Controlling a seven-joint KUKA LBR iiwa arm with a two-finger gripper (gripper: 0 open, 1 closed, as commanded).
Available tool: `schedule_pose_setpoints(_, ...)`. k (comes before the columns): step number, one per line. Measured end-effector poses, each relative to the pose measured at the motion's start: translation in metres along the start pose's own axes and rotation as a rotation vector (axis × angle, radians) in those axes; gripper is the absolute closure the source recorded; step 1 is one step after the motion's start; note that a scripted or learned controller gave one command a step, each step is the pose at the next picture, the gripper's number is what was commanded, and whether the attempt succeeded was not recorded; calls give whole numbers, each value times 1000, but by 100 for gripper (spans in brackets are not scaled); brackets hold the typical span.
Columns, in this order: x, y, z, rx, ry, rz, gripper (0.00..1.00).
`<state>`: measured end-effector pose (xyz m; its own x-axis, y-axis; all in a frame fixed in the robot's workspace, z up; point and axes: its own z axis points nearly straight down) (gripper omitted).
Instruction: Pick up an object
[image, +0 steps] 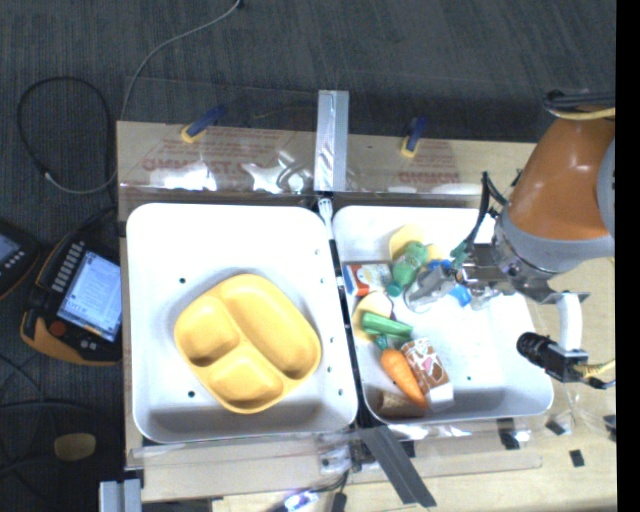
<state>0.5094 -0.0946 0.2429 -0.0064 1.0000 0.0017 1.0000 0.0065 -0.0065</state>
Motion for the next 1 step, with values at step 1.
schedule_pose_setpoints(1,-22,-21,144,-5,0,-156,0)
